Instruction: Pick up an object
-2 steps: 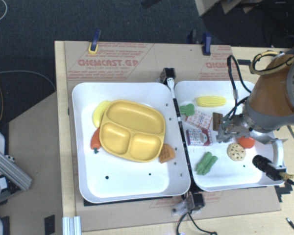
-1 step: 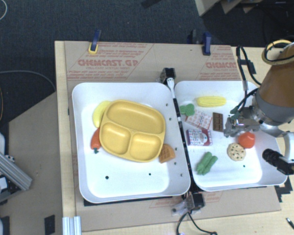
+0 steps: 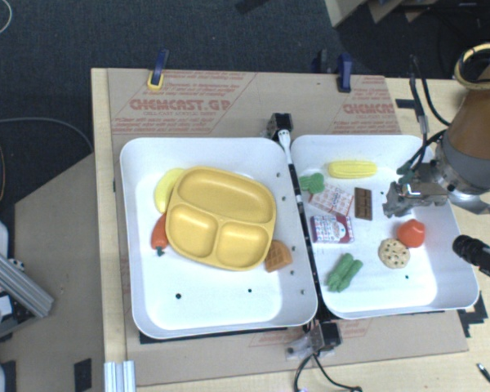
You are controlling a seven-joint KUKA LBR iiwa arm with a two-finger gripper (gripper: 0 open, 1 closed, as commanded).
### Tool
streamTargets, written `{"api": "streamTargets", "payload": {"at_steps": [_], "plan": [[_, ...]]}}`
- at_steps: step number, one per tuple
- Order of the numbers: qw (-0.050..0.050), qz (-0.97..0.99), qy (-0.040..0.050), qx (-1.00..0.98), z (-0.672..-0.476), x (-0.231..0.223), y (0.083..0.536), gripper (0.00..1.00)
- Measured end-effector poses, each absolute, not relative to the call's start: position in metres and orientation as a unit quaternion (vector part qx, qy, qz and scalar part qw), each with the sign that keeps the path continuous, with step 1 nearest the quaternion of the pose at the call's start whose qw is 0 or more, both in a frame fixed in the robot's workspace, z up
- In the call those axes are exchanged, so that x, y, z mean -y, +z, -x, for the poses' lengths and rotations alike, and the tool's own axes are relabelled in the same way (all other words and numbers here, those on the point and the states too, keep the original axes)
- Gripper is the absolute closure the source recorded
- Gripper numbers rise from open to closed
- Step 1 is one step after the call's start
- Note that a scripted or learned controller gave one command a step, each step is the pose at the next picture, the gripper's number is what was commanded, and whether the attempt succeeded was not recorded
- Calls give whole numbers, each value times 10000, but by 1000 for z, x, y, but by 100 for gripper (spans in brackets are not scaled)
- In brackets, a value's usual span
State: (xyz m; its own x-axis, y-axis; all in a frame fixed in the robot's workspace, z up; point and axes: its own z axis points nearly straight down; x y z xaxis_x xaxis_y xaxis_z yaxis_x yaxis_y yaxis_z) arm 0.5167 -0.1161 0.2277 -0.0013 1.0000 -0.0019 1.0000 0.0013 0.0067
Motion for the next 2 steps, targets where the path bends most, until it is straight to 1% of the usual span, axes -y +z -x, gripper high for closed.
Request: {"api": "streamTargets", "payload": {"at_steps": [1,2], "plan": [[18,-7051,15,-7091,-549,77,235,100],[13,-7062,9,-7080,-562,68,235,100]]}}
